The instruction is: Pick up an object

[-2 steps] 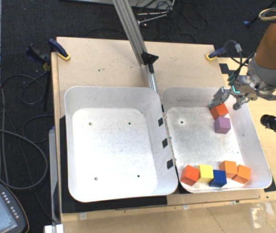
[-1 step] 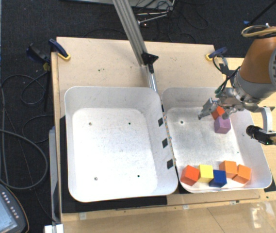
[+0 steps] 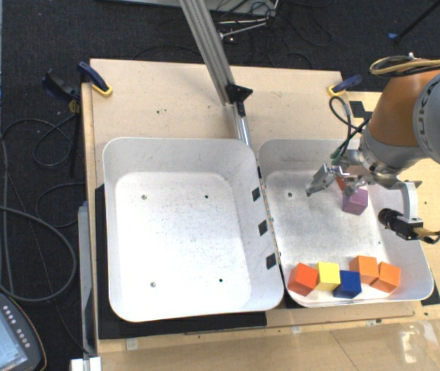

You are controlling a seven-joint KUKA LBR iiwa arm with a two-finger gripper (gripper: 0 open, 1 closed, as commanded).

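The fingers (image 3: 335, 178) of the single arm hang low over the right-hand shallow white plastic bin (image 3: 285, 178), in its upper half, with one dark prong reaching out to the left at about the level of the bin floor. Whether they are spread or pressed together cannot be told from this slanted view, since the wrist hardware crowds them. Just beside them, to the lower right, sits a small purple block (image 3: 355, 200), right up against the gripper body; it does not appear between the fingers, so it should be judged as lying next to them, not gripped. That offset is what the next move turns on: the purple block lies to the lower right of the fingertips, close under the grey wrist and orange band (image 3: 393, 107). Well apart, along the bin's near wall, lies a row of small cubes: an orange one (image 3: 305, 277), a yellow one (image 3: 329, 273), a blue one (image 3: 349, 284) and two more orange ones (image 3: 378, 271). The left-hand white bin (image 3: 119, 207) sits alongside on the pale wooden surface (image 3: 165, 99).
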